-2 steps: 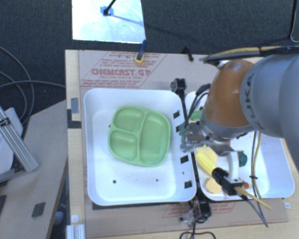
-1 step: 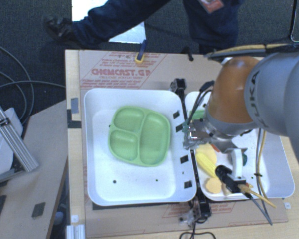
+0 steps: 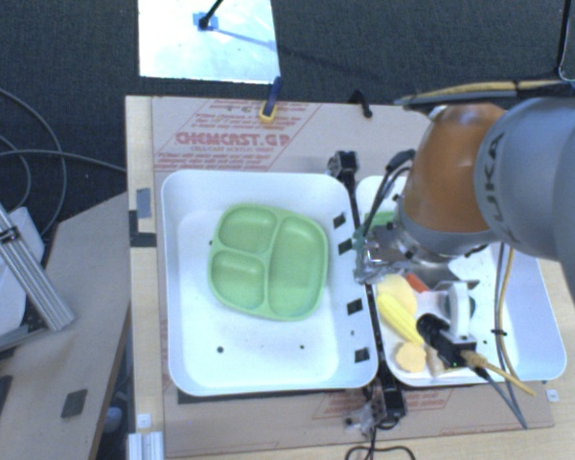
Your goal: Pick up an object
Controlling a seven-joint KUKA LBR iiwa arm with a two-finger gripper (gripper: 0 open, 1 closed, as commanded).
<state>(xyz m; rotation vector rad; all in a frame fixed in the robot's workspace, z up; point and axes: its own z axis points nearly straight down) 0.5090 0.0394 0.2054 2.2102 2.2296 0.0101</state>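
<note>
The cardboard sheet (image 3: 230, 137) with red print covers the bench and carries both bins. Next in bulk is the grey arm (image 3: 541, 180), coming in from 3 o'clock, its orange band (image 3: 450, 171) hanging over the upper part of the right bin (image 3: 541, 329).

The left bin (image 3: 259, 357) takes up the middle of the view. A green divided plate (image 3: 268, 262) lies flat in it, a little toward 12 o'clock of the bin's centre, with bare white floor below it toward 6 o'clock.

The right bin is largely covered by the arm; its free floor shows at 3 and 5 o'clock.

The gripper (image 3: 377, 257) sits under the wrist at the right bin's 9 o'clock edge, close against the wall shared with the left bin. Whether it is open or closed cannot be told (the wrist hides it from above), and nothing can be seen held in it.

The loose things lie in the right bin. A yellow ribbed piece (image 3: 398, 307), like a corn cob, lies just at 5 o'clock of the gripper. A pale orange round piece (image 3: 410, 356) rests near the bin's 7 o'clock corner. A red bit (image 3: 417, 283) peeks out at the cob's 1 o'clock, and a green sliver (image 3: 381, 220) shows at the gripper's 12 o'clock.
</note>
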